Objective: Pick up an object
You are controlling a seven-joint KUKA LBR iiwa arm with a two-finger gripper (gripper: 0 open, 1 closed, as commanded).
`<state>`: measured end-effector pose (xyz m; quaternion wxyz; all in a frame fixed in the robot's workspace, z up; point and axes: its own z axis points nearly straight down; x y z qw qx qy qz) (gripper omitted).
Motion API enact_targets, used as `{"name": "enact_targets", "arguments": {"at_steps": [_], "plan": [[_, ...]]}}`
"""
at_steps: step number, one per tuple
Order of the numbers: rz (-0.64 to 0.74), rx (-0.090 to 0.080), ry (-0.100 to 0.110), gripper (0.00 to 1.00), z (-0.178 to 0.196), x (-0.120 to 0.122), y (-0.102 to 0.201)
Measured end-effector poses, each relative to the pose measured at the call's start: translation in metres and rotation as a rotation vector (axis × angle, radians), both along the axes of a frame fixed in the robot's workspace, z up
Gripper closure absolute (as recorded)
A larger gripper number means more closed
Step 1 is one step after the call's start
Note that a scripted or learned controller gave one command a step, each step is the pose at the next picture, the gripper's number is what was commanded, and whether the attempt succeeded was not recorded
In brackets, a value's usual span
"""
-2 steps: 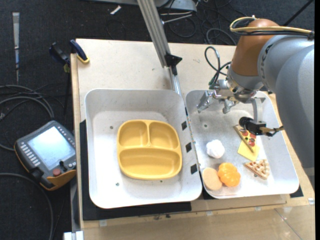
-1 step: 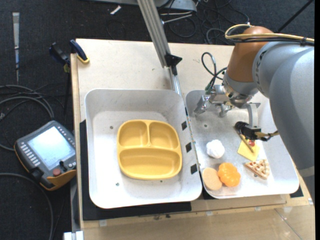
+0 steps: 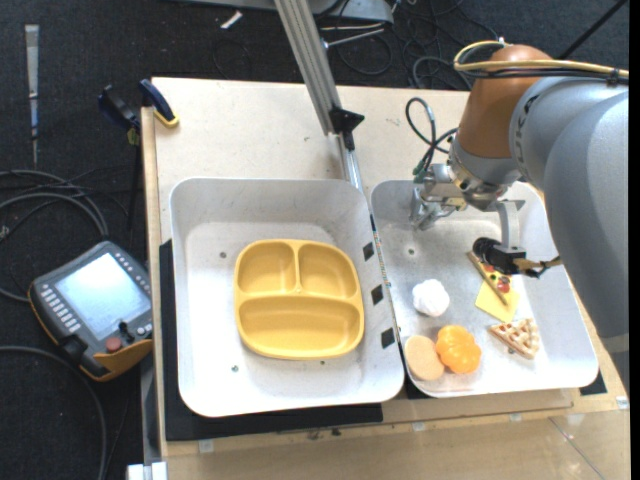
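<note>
My gripper (image 3: 427,211) hangs over the far left part of the right bin (image 3: 570,368), above bare bin floor and apart from every object. Nearer the front of that bin lie a white ball (image 3: 431,297), a tan round cookie (image 3: 424,357), an orange fruit (image 3: 459,349), a small waffle piece (image 3: 515,336) and a yellow pizza slice (image 3: 494,290). The white ball is the closest of them, well below the gripper in the view.
The left bin (image 3: 195,368) holds a yellow divided tray (image 3: 298,298). A slanted metal pole (image 3: 312,53) comes down to the bins' shared far edge. The arm's grey body covers the right bin's far right side.
</note>
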<state>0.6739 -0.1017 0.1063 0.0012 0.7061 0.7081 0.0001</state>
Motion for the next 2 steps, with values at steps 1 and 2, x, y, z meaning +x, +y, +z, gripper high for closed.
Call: {"name": "enact_targets", "arguments": {"at_steps": [1, 2], "plan": [[-0.004, 0.001, -0.005, 1.00, 0.060, -0.007, -0.002], [-0.001, 0.000, -0.006, 1.00, 0.113, -0.006, -0.001]]}}
